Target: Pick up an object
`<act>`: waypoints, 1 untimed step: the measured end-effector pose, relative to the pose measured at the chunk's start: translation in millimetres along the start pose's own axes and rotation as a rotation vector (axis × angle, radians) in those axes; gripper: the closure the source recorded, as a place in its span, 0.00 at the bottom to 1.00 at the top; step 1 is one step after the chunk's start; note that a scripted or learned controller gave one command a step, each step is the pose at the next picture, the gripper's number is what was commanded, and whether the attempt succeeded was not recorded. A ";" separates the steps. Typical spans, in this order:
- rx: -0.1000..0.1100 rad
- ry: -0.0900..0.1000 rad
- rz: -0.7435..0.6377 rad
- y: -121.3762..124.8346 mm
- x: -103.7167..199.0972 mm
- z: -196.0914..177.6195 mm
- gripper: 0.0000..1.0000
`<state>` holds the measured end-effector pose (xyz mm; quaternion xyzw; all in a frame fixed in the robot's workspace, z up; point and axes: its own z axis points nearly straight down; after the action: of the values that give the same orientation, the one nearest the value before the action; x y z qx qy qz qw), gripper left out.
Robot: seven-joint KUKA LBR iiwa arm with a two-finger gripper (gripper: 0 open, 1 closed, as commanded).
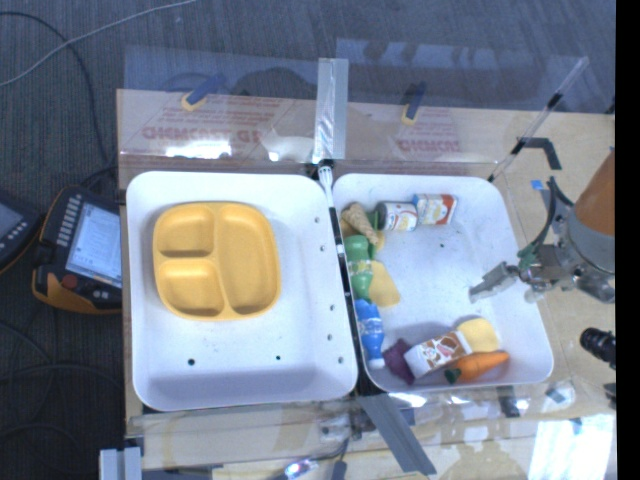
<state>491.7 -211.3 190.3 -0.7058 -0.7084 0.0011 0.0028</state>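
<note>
A grey two-finger gripper (497, 280) reaches in over the right edge of the right-hand white bin (512, 230), its fingers slightly spread and pinching nothing, hanging over a bare stretch of the bin floor. By the look of it this is the approach stage of a pick: nothing is held, and no item lies directly beneath the fingertips. The nearest candidates sit toward the bin's front corner, where a carton with a red and white label (441, 352) rests beside a toy carrot (478, 365), a pale yellow piece (478, 333) and a dark purple item (398, 358), all touching or nearly so. The next move would call for swinging the fingers down and toward that cluster, then closing on a single piece; the carrot, lying at the outer edge against the rim, looks slim enough to fit between the fingers, though its crowded neighbours could get in the way. Farther off, a small bottle or can with a red and white label (412, 213) lies on its side near the back wall, and a line of small toys, among them a blue bottle (369, 330) and green pieces (359, 268), runs along the divider. The left bin (240, 373) holds a yellow sectioned plate (215, 259).
</note>
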 end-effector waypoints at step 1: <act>0.001 0.001 0.093 -7.4 45.0 75.6 0.00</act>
<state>483.8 -166.1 114.9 -0.7382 -0.6746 0.0014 0.0034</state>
